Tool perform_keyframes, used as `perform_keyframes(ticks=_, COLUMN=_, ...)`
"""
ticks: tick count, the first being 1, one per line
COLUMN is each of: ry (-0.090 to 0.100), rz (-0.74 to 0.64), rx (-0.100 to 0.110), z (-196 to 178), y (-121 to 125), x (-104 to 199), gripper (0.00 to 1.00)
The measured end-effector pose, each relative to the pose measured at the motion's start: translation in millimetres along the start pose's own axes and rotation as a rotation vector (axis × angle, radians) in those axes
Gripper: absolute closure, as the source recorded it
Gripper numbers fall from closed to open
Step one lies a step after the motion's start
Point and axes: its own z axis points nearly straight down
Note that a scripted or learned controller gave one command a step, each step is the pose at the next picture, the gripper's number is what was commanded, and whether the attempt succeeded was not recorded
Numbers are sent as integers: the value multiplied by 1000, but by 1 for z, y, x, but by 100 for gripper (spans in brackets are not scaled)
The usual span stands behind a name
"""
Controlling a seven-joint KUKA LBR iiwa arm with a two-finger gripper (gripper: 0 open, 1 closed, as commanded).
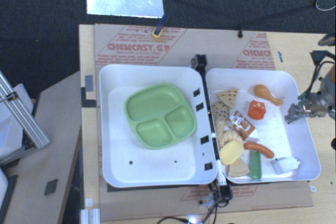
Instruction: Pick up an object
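Gripper [295, 112] poised over right bin's [303, 140] far edge, grip state unclear, apparently holding nothing. Toy food heaped along bin's left side; red tomato [256, 109] nearest, likely easiest pick. Green tray [160, 115] occupies left bin [113, 128].

Robotics lab: tabletop [89, 128] w/ two white bins [113, 113], aluminium framing [21, 118] left of them, cables [220, 8] over dark floor behind.

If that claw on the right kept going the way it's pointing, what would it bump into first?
The gripper sits over the right bin's right edge, pointing down and leftward. Going on, it would probably meet the bare white bin floor first, short of the red toy. Its height above the bin is hard to judge.
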Motion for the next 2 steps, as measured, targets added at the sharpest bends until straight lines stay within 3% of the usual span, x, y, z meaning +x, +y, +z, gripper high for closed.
perform_keyframes(ticks=1, ry=0, rz=0, rx=2, z=-22, y=1, x=0, gripper=100)
perform_keyframes(ticks=2, ry=2, rz=-4, rx=4, z=-27, y=18, x=42, gripper=100)
